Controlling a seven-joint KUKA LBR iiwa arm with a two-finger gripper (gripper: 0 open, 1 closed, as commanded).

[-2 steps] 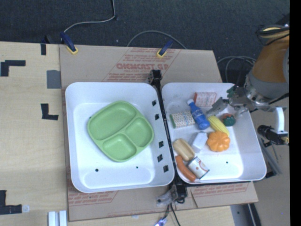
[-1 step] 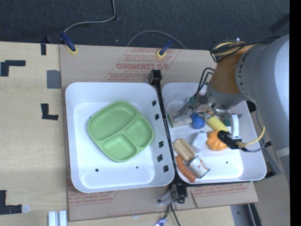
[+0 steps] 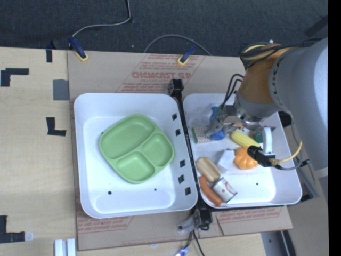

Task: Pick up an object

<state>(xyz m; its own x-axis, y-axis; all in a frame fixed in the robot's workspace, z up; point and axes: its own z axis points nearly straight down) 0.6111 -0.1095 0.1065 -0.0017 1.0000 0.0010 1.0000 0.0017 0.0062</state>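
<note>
In the right-hand shallow white bin [image 3: 287, 193], the hand [image 3: 226, 122] hangs low over a small blue plastic piece [image 3: 216, 135] near the bin's far-left corner, its grip impossible to tell; that piece looks light, stiff and slippery, best pinched across its narrow middle.

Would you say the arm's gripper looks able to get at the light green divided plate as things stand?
Probably yes: the light green divided plate lies alone in the left bin with nothing over it, though the gripper sits over the right bin.
</note>
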